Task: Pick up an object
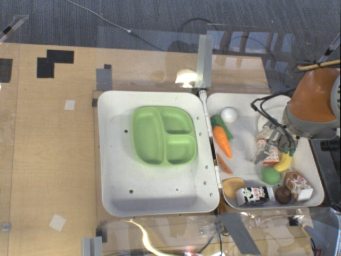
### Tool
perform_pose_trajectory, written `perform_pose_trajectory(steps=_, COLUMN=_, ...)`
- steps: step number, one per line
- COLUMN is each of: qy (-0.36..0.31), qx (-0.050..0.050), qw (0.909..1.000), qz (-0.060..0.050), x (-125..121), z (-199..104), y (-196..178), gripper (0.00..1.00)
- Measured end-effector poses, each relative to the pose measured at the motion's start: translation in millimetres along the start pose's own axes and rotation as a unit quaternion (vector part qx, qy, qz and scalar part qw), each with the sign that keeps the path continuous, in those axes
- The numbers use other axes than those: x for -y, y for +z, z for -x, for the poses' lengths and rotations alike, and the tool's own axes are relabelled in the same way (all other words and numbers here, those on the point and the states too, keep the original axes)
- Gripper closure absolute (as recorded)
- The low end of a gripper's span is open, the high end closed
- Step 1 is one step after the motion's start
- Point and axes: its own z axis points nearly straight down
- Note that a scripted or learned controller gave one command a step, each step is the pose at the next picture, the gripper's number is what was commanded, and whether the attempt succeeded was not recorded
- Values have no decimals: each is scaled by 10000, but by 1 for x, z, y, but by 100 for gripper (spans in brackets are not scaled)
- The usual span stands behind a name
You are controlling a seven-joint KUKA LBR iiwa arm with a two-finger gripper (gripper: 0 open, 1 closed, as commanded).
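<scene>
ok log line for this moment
tool low in right bin | over packet by banana | green tray in left bin

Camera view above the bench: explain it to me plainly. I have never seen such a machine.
One camera looks down at a slant on a wooden bench. The grey and orange shape at the right is a robot arm, reaching in. Its hand hangs low over the right bin, among toy foods: a carrot, a white ball, a banana, a green fruit and small packets. Whether it holds anything cannot be told. The left bin holds a green divided plate.
</scene>
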Motion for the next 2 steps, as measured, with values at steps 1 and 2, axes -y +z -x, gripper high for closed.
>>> perform_pose_trajectory(steps=1, qy=402, qx=9, qw=9992, qz=3, x=-29, z=-6, y=0, gripper=0)
perform_pose_trajectory(steps=2, qy=-159, qx=-12, qw=9999, qz=7, x=19, z=41, y=2, gripper=0)
